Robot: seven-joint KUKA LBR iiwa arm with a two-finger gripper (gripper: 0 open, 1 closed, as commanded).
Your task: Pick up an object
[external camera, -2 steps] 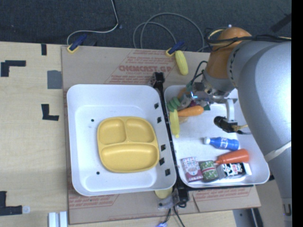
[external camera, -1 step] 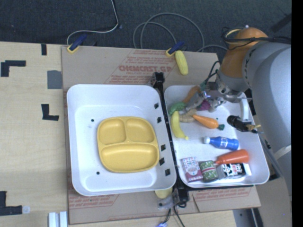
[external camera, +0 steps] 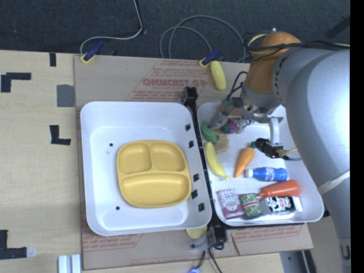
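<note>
Camera view, looking down at a slant on two shallow white bins side by side on a brown cardboard sheet (external camera: 165, 78) laid over a wooden bench. Left bin (external camera: 94, 169) holds a yellow divided plate (external camera: 153, 172) with three compartments, lying flat near the middle. Right bin (external camera: 310, 201) holds a scatter of small toy items: a yellow banana (external camera: 215, 160) along its left wall, an orange carrot (external camera: 244, 161) just right of that, a small blue-and-white bottle (external camera: 266, 174) lying on its side, an orange-red bottle (external camera: 278, 189) below it, and flat printed packets (external camera: 242, 204) near the front edge. A green item (external camera: 207, 132) sits at the bin's upper left. Another yellow banana-like toy (external camera: 218, 75) lies outside the bins on the cardboard. The grey arm with its orange band (external camera: 267, 64) reaches down into the upper part of the right bin. Its gripper (external camera: 232, 120) sits low among the items beside the green piece; whether it is apart or together cannot be told.
</note>
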